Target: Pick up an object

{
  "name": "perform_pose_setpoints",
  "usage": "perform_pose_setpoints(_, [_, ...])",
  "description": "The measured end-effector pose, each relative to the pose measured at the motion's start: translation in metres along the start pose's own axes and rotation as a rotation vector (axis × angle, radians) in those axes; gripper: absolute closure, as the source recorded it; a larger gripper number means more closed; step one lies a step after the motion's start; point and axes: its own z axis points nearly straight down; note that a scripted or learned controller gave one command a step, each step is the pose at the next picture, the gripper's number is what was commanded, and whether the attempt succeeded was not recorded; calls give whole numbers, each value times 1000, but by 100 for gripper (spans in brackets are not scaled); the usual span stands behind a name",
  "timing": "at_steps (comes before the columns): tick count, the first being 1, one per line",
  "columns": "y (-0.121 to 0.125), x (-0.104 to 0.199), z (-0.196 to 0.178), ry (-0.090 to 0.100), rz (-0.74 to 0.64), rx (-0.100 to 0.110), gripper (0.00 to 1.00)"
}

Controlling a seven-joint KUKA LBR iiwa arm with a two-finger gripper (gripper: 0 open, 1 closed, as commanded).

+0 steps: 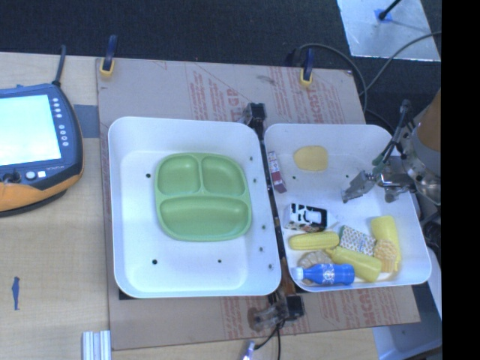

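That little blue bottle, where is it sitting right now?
The blue bottle lies on its side in the right bin, at the near edge by the left corner, just below the yellow corn cob and beside a yellow block.

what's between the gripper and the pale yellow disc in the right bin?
Camera view: bare white floor of the right bin. The gripper hangs right of the pale yellow disc, with nothing lying on the stretch between them.
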Motion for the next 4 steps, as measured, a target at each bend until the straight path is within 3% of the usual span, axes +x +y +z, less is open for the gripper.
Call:
perform_pose_setpoints(1, [-28,-53,76,-2,0,1,0])
perform_pose_setpoints(2, [-27,-54,65,-4,-5,0,100])
perform_pose_setpoints(3, [-46,-57,-6,-1,3,-3,100])
perform_pose_setpoints(4, [-47,-57,-6,0,3,-2,0])
